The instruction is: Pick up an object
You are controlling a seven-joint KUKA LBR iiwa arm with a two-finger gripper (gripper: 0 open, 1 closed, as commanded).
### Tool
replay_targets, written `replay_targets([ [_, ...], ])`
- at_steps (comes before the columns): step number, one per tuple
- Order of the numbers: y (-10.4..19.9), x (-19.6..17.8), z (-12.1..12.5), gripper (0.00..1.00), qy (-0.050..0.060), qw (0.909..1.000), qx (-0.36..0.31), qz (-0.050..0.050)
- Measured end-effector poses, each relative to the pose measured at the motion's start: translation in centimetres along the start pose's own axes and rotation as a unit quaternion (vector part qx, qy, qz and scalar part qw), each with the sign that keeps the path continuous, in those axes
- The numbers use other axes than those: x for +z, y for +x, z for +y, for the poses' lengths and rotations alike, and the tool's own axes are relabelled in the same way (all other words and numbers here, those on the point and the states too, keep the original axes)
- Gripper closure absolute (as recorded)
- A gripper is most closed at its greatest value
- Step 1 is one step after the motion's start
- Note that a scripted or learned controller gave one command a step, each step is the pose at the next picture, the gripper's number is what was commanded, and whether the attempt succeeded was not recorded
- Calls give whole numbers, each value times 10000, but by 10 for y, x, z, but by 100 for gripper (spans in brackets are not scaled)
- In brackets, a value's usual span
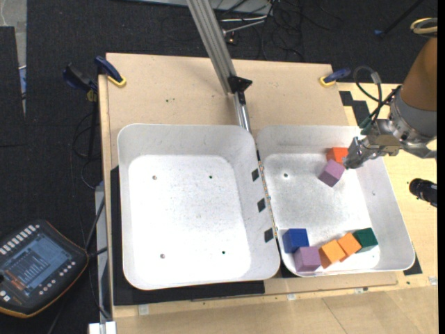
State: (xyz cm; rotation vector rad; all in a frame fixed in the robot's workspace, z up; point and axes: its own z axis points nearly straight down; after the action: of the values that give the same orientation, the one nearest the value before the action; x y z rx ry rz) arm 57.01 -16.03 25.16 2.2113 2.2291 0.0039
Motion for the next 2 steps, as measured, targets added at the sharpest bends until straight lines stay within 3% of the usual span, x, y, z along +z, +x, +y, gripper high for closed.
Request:
replay_targets([
  [2,100,1,16,100,4,10000,-4,4],
])
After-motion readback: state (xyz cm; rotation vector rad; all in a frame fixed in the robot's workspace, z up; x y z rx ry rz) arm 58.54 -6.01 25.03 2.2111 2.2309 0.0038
